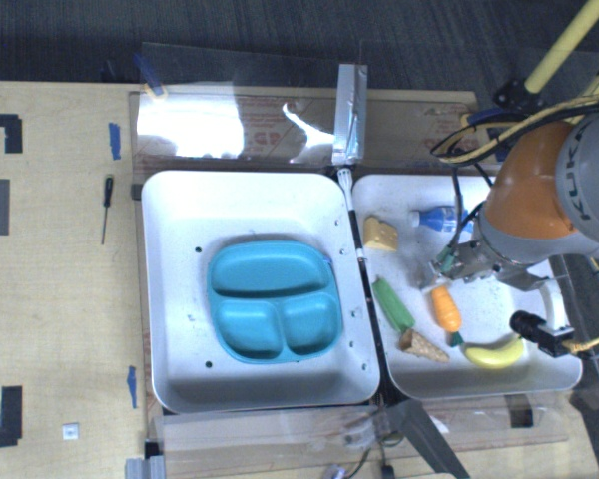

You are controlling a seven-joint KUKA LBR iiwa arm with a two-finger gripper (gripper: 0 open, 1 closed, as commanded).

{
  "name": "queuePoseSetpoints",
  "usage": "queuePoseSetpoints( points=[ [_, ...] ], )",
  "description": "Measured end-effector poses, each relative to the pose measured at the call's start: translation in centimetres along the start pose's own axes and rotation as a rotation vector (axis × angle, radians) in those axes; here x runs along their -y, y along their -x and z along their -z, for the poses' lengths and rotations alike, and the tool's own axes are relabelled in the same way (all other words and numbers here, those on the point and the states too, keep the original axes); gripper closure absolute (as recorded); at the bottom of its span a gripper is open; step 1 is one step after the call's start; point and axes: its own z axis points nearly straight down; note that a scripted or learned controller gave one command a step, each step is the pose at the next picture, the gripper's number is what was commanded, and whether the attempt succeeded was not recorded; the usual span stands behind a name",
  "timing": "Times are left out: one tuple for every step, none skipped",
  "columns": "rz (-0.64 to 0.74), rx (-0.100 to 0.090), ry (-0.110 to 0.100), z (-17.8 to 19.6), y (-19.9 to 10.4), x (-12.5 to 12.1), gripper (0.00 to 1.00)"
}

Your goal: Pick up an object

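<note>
The left bin (170, 208) is sitting on the bench, carrying a blue divided tray (275, 297) in its middle. The right bin (569, 372) is standing right beside it along the shared wall and is holding the small things the task can choose from.

Going left to right in that bin:
- A tan block (381, 234) is lying near the back left corner.
- A green pod-shaped piece (392, 304) is lying aslant close to the left wall.
- A brown triangular piece (422, 345) is resting near the front edge.
- A small blue thing (437, 218) is sitting by the back edge, too blurred to name.
- An orange carrot (445, 309) is lying near the middle, just above the brown piece.
- A yellow banana (494, 353) is curving along the front edge.

The gripper (452, 265) is hanging just behind the carrot's upper end, between it and the blue thing. I cannot tell whether the claw is apart or together, and nothing is showing in its grasp.

The carrot looks like the nearest target. It is rounded and probably smooth, so an off-centre approach could roll it aside or let it squirt out. The brown piece and the banana are crowding it, so a wide approach could knock them or catch two things at once.
</note>
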Motion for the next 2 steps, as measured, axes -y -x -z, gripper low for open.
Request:
queuePoseSetpoints(
  points=[
    [-0.067,-0.003,-0.006,9.2,-5.2,-7.3,1.00],
    [-0.202,-0.001,-0.012,13.6,-1.9,-4.3,1.00]
  ],
)
